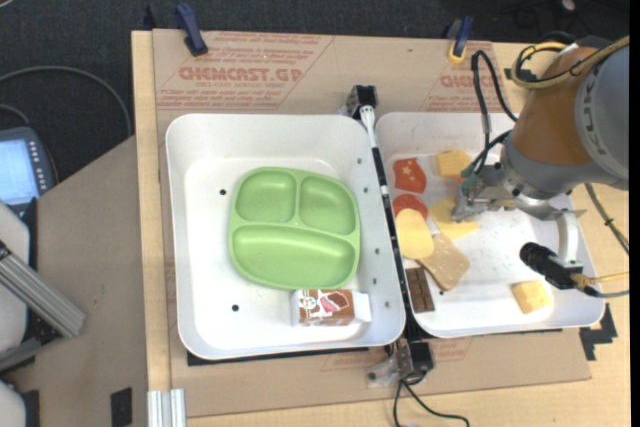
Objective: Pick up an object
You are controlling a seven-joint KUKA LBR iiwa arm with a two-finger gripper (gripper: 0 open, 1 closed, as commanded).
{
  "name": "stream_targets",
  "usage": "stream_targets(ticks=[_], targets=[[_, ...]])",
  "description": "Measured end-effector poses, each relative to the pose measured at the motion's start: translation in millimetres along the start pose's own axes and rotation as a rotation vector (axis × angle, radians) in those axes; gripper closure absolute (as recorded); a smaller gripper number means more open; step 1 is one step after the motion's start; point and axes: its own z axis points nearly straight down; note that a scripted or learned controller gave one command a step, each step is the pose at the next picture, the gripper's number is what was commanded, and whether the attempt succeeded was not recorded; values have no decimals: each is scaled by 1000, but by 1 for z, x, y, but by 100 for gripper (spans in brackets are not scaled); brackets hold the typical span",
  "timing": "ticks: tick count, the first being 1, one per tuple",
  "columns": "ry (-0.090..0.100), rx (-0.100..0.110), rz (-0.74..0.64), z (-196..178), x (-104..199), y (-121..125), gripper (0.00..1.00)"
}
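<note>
The tool [468,202] hangs low in the right bin [500,315], right over a yellow piece [456,227] of toy food, and I cannot tell if it grips anything. That bin also has two red pieces [409,175], more yellow chunks [531,295], a tan slice [446,262] and a brown bar [419,289]. The left bin [190,245] holds one green plate [295,227] and one small box [327,307].

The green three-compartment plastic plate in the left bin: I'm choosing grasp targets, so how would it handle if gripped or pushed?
The green three-compartment plastic plate looks moulded and rigid, so it would probably keep its shape. It lies flat and wide on the left white bin, so it would likely slide, not roll or tip. Its smooth, low rim may offer two fingers little purchase.
</note>
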Motion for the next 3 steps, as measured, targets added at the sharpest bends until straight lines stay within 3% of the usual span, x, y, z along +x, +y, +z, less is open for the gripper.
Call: stream_targets(ticks=[1,2,3], targets=[[0,1,0,1,0,0,0],[2,5,0,11,11,-13,0],[-1,0,1,0,10,-11,100]])
